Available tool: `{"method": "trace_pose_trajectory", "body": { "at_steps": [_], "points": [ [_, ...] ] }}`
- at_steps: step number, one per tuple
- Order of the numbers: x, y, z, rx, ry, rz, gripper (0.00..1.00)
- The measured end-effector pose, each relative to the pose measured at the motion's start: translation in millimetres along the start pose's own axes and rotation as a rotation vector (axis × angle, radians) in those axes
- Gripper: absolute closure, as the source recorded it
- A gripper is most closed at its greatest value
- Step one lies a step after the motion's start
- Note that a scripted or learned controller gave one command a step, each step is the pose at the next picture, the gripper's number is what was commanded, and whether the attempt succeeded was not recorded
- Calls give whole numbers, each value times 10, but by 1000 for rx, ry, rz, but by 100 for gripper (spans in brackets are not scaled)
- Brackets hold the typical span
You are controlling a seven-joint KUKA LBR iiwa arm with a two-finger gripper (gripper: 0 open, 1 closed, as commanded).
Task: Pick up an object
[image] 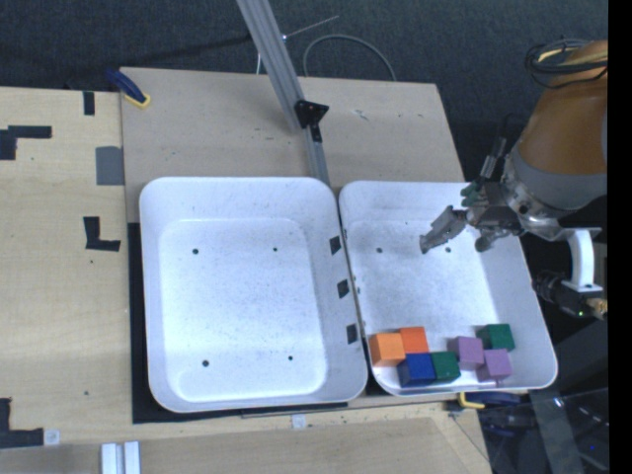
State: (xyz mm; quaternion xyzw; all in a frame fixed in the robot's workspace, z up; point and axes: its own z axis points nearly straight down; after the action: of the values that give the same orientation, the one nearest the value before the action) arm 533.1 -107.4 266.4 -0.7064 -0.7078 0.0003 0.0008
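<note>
- The bench is pale wood, with dark floor beyond its far edge and a thin cable loop lying past that edge.
- A slanted metal rail crosses the top of the bench and ends at a black clamp.
- Two shallow white bins sit side by side: the left bin and the right bin, their rims touching.
- Small blocks cluster along the near wall of the right bin: an orange block and a darker orange block, a blue block, a green block, two purple blocks, and a dark green block.
- The pincer hangs over the far part of the right bin, well apart from the blocks; whether its fingers are spread or pressed together I cannot tell.
</note>
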Motion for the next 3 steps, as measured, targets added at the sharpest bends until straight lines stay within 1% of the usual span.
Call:
{"method": "trace_pose_trajectory", "body": {
  "at_steps": [1,2,3],
  "points": [
    [-512,-432,-1340,-10,-4,4,0],
    [-666,-303,-594,6,-1,4,0],
    [-293,-401,470,8,2,1,0]
  ]
}}
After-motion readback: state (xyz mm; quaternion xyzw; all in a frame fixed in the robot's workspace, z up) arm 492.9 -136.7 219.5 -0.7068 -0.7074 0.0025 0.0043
